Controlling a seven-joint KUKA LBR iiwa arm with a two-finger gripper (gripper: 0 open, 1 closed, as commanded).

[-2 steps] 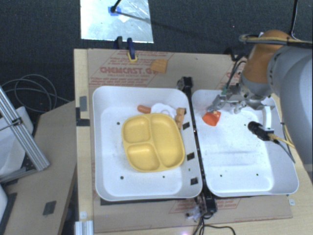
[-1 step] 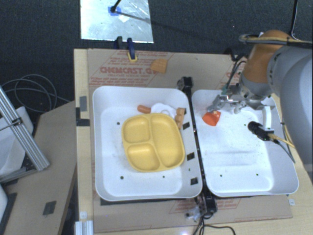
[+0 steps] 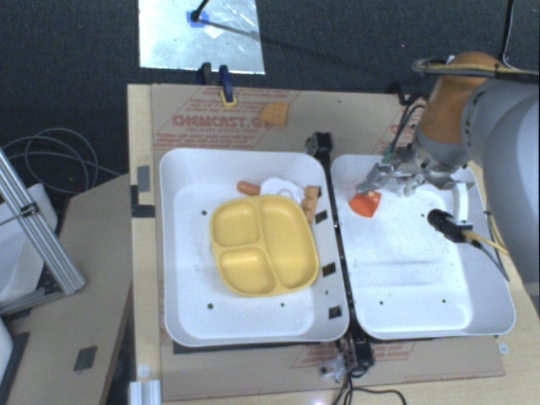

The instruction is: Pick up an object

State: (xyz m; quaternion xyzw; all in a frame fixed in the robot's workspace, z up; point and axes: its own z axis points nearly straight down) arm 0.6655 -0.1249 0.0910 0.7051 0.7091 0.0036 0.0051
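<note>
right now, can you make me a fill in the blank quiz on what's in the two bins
1. The yellow plate is divided into ___ compartments.
2. That plate lies in the bin on the view's ___ side.
3. The small orange object close to the gripper lies in the other bin, on the view's ___ side.

Missing words: three; left; right.
</note>
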